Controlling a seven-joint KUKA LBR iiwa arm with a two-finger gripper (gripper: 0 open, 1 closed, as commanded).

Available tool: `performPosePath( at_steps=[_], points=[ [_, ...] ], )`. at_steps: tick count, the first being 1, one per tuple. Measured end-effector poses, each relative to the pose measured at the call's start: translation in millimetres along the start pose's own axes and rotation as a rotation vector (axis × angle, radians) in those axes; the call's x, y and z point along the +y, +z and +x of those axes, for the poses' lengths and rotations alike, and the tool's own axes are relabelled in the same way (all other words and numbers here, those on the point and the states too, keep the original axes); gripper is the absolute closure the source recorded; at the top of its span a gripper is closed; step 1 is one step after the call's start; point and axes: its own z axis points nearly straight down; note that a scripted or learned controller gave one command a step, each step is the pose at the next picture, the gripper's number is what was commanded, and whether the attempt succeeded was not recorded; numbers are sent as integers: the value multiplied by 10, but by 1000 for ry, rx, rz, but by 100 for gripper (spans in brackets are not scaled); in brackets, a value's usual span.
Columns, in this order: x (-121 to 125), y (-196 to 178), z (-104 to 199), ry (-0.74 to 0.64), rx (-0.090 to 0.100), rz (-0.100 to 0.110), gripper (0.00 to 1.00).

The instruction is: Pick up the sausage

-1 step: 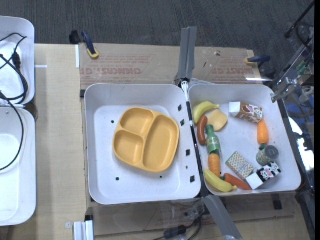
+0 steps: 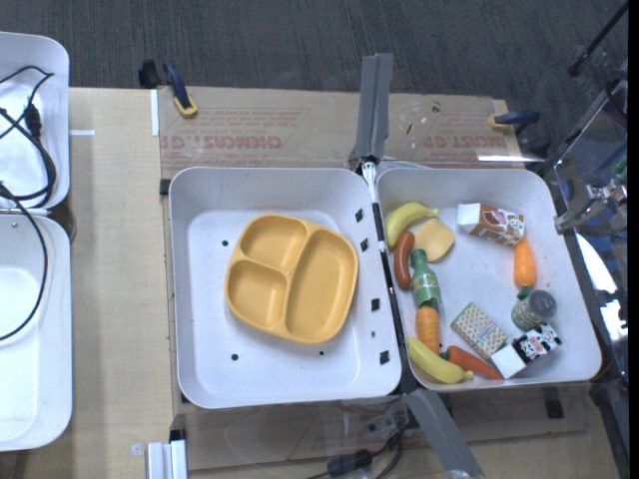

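While the bench sits quiet, let's run through the two containers. Left bin (image 2: 190, 267): one yellow divided plate (image 2: 292, 277), three compartments, lying flat around the middle, a touch nearer the far edge.

Right bin (image 2: 569, 297): now that's crowded! Along its left wall, a banana (image 2: 402, 218) curves by the far left corner with a pale yellow wedge (image 2: 436, 238) touching it. Just below it, the sausage (image 2: 403, 260), reddish-brown, lies lengthwise against that left wall, right beside a green bottle (image 2: 425, 283). A carrot (image 2: 427, 327) follows the bottle toward the near edge, then a second banana (image 2: 436, 362) at the near left corner, with a red-orange pepper (image 2: 474, 362) touching it.

Toward the far edge lies a brown and white carton (image 2: 491, 224); another carrot (image 2: 524, 262) sits by the right wall. A small can (image 2: 534, 310), a checked box (image 2: 479, 327) and a cow-patterned carton (image 2: 529, 347) cluster near the near right corner.

Gripper released or clenched? Cannot tell.
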Motion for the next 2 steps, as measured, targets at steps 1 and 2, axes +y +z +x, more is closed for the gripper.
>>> performPosePath(
  at_steps=[1,2],
  points=[
    [0,1,1,0,0,0,0],
    [-417,1090,36,-180,2,0,0]
  ],
)
